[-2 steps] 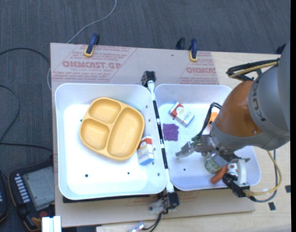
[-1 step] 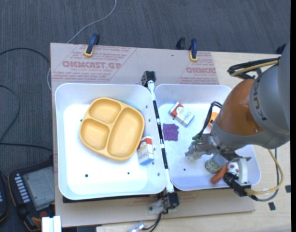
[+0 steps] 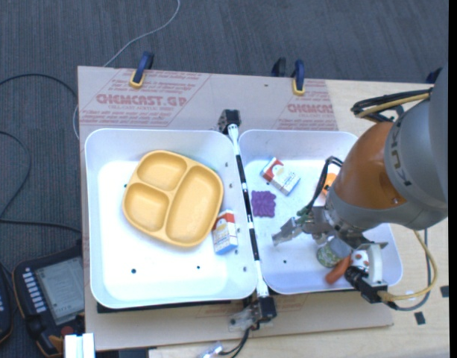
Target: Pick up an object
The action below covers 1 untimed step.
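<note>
Right bin (image 3: pixel 303 278), near edge: orange carrot-shaped piece (image 3: pixel 338 272) beside a round greenish item (image 3: pixel 328 255). Tool (image 3: pixel 291 230) just above them over the bin floor, fingers apart, nothing between. Purple piece (image 3: pixel 263 203) farther in; small red-white box (image 3: pixel 280 175) toward the far edge.

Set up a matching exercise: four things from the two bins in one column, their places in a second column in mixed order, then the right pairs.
Things:
1. yellow divided plate
2. purple patch
3. red and white box
4. small carton

Places:
A. right bin, upper middle
B. left bin, at the plate's lower right edge
C. left bin, centre
D. right bin, near the divider

Pairs: 1-C, 2-D, 3-A, 4-B
</note>
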Motion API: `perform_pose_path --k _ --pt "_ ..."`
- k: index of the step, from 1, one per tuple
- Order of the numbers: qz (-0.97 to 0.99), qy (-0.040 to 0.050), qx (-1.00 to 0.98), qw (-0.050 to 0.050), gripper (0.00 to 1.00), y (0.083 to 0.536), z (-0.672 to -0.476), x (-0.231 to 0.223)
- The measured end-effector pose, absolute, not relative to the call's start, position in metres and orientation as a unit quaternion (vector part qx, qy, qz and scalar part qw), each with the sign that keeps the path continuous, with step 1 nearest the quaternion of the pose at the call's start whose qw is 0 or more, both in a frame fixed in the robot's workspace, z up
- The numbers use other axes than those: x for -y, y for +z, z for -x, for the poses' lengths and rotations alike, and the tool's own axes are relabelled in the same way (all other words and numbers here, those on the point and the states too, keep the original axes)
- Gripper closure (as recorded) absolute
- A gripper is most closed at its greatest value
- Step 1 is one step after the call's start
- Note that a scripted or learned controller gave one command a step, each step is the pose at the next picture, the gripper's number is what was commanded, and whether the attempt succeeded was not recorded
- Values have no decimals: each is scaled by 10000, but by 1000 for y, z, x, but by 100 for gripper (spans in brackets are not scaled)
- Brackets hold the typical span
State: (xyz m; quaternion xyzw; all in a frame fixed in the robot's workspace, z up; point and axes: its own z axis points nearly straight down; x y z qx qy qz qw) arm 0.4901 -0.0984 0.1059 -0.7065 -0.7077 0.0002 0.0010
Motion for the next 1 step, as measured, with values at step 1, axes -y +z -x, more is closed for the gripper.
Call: perform_pose_path --k 1 --pt "7068 7 7074 18 0 85 -512 98"
